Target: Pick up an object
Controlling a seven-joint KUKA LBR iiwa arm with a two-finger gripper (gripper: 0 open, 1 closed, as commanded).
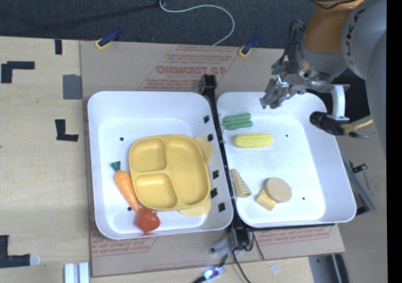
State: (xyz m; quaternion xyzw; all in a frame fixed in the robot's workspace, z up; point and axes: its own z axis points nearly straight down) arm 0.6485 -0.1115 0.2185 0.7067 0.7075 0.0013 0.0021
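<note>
The right bin (326, 168) holds a green bean pod (237, 121), a yellow corn cob (254, 141), a ridged tan cone (240, 183) and a tan round piece with a wedge (274, 192). In the left bin (103, 124) lie a yellow divided plate (169, 171), an orange carrot (125, 188) and a red tomato (147, 219). My gripper (272, 100) hangs over the right bin's far edge, above and to the right of the bean pod and corn. Nothing shows between its fingers.
A white cable (195, 8) loops across the dark floor behind the bench. Clamps (249, 43) hold the cardboard sheet at the back. The grey arm with its orange band (339, 5) fills the upper right. A black divider strip (217, 149) separates the bins.
</note>
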